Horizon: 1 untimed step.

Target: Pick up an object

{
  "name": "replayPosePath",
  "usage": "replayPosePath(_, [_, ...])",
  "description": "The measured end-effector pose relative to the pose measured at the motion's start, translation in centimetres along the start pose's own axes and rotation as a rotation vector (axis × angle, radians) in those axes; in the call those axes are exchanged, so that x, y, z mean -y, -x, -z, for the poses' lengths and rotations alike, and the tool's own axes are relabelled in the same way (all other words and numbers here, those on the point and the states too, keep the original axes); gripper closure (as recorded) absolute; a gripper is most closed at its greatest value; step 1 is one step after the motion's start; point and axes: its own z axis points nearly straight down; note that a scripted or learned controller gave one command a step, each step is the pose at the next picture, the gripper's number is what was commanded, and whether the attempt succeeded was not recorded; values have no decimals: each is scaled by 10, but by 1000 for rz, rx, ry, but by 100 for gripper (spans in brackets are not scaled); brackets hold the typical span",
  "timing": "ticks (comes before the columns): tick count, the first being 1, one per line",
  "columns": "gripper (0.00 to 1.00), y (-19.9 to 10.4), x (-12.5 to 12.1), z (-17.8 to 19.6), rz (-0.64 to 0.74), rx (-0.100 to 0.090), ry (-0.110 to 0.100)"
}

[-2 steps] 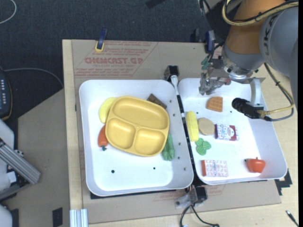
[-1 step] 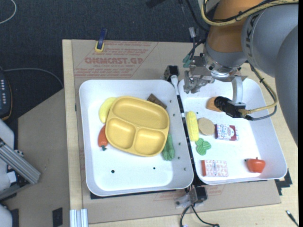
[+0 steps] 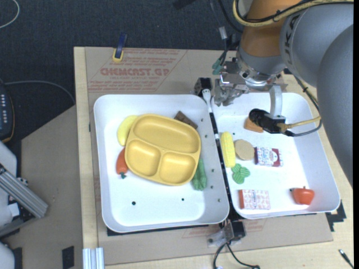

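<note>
In the left bin (image 3: pixel 106 150), a yellow divided tray (image 3: pixel 161 149) fills the middle, leaving bare floor along the bottom and left edges. A banana (image 3: pixel 125 129) and a red pepper (image 3: pixel 122 163) are wedged at its left rim, and a green leafy piece (image 3: pixel 199 177) at its right.

An ear of corn (image 3: pixel 228 148) lies just inside the right bin (image 3: pixel 320 150), along the wall the bins share. Near it sit a tan disc (image 3: pixel 244 149), a green piece (image 3: pixel 240 174), two small packets (image 3: pixel 268 156) (image 3: pixel 254 199) and a tomato (image 3: pixel 303 195) at lower right.

The gripper (image 3: pixel 229 94) hangs over the right bin's upper left corner, beside the divider; whether it is released or clenched cannot be told.
</note>
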Motion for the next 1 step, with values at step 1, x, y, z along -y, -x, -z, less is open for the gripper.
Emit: replayPosePath(1, [100, -6, -2, -2, -1, 1, 0])
